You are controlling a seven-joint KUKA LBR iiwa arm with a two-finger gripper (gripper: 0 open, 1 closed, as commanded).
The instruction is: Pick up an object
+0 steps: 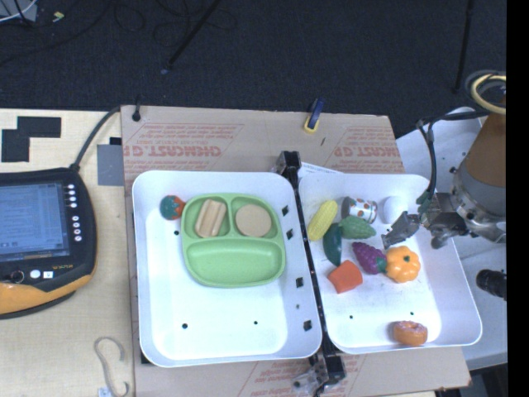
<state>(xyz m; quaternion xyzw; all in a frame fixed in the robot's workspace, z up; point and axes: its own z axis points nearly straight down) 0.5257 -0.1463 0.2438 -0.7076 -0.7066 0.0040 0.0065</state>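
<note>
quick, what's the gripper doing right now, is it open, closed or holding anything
Gripper: above the orange pumpkin toy in the right bin; open or closed cannot be told.

Arm [494, 151]: rounded housing at the right side of the view, finished in orange-brown above the wrist.
Wrist section [478, 201]: grey metal, stepped collar profile, with lighter silver edges.
Gripper [402, 228]: dark grey to black two-finger unit with angular metal links.
Cabling [428, 151]: black cable looping from the wrist area up along the arm.
Upper ring [488, 89]: pale yellowish band at the top of the visible housing.
Markings: too small to read.
</note>
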